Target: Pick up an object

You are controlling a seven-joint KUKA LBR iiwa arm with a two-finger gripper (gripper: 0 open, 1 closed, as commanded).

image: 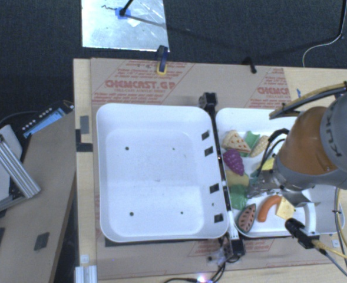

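The right bin (314,226) holds several toy foods. A yellow wedge with red dots (236,140), a green piece (253,139) and a pale bread-like piece (260,147) lie at its far left. Purple grapes (233,161) sit below them, then a yellow piece (238,179) and a green piece (238,200). Near the front lie a brown-orange oval (247,217), an orange sausage (270,206) and a yellow block (285,210). My gripper (260,185) hangs low over the bin's middle, just above the sausage and right of the yellow piece. The arm hides the bin's right half.
The left bin (105,158) stands beside the right one, with black clips (214,188) along the shared wall. Both rest on a cardboard sheet (144,84). A metal frame (8,164) stands at the far left.
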